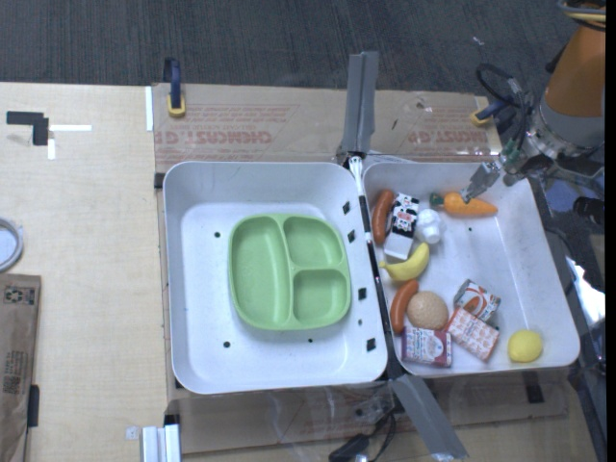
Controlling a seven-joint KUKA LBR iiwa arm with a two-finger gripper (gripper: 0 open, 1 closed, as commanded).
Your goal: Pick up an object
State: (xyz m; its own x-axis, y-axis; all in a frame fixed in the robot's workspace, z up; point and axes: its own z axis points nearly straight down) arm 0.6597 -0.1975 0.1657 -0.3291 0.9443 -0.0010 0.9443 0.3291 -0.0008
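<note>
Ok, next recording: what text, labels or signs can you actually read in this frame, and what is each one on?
Red print, seen upside down, on the brown cardboard sheet behind the bins: too blurred to read for certain.
Recycling-type symbol on the brown paper bag at left: no legible words.
Small red-and-white packets in the right white bin: print too small to read.

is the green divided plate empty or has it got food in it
Empty. The green plate in the left bin shows three bare compartments; the toy food lies in the right bin.

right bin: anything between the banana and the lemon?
In the camera view, yes: between the banana and the lemon lie a round bread roll and two red-and-white cartons.
</note>
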